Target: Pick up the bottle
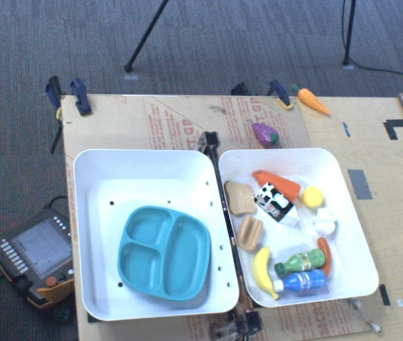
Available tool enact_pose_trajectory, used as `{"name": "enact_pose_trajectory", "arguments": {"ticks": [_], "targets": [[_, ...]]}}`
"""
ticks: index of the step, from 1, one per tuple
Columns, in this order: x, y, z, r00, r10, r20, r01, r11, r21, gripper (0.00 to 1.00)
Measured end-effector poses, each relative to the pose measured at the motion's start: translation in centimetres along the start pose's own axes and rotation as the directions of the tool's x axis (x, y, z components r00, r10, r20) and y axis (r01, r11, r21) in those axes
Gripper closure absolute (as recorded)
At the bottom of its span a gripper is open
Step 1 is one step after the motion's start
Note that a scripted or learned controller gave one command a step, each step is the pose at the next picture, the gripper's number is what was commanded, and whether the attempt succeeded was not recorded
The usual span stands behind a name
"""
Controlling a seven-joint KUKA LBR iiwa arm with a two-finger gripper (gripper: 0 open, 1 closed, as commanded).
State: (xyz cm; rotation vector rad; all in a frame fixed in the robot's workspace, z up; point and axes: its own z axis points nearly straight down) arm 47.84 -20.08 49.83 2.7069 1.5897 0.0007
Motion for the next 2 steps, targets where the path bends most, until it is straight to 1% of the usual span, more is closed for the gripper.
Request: {"name": "enact_pose_trajectory", "arguments": {"ticks": [2], "targets": [[0.35,0.22,-1.96,1.000,-0.017,0.000,0.017,1.000,-0.006,1.00]]}}
